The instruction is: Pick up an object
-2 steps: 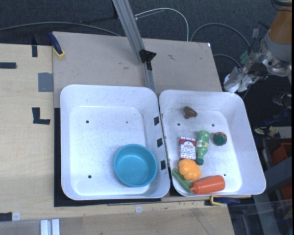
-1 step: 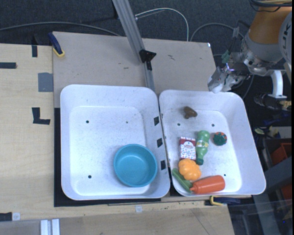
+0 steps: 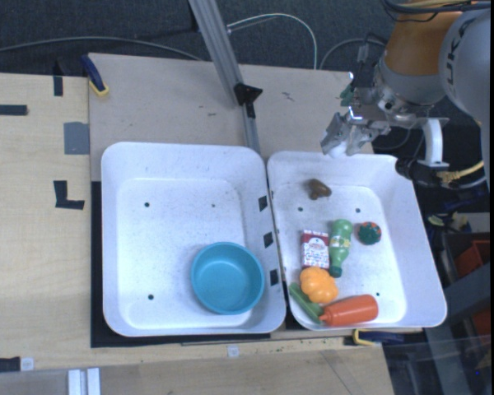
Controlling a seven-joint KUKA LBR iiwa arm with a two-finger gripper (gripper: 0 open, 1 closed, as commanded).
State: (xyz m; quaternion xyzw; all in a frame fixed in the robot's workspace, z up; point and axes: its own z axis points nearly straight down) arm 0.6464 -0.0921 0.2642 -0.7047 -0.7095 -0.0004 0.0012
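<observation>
The arm (image 3: 445,31) is cut off by the top and right edges. The end effector (image 3: 344,141) is blurred, its fingers unreadable. The small brown object (image 3: 318,189) is too small to identify.

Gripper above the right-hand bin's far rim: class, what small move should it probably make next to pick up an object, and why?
Probably a short move toward the camera and down. The two-finger gripper sits over the far rim of the right white bin, with nothing between its fingers, and the small brown lump is the nearest object, lying apart from the other toys.
</observation>
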